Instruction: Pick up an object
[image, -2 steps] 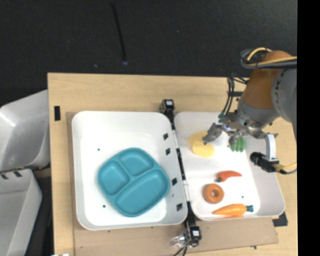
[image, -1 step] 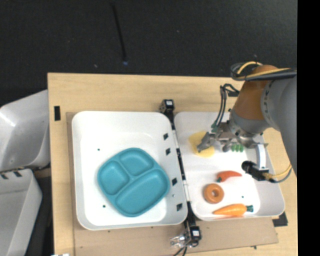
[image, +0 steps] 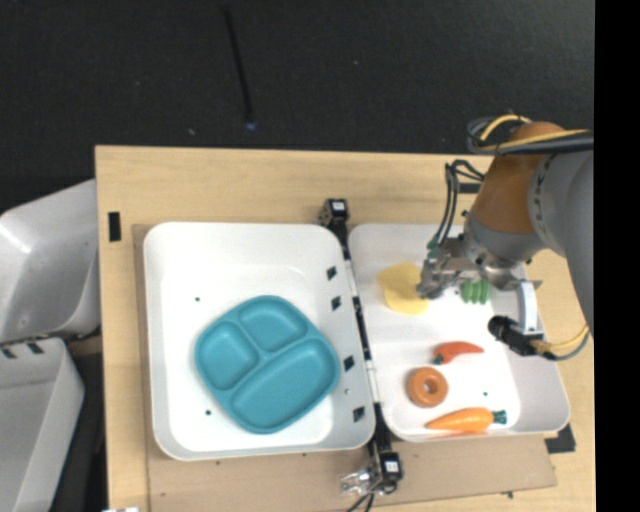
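The right bin (image: 540, 395) holds a yellow piece (image: 399, 288), a green piece (image: 474, 291), a red chili pepper (image: 458, 351), an orange ring like a doughnut (image: 428, 386) and an orange carrot (image: 463, 421). My gripper (image: 432, 283) hangs low at the right edge of the yellow piece, between it and the green piece. The grey arm with its orange band (image: 515, 190) comes down from the upper right and hides part of the bin's back.
The left bin (image: 170, 420) holds a blue divided plate (image: 265, 362) near its middle. A black clip (image: 334, 211) sits at the back where the two bins meet. A cable and black fitting (image: 512, 335) hang beside the wrist.
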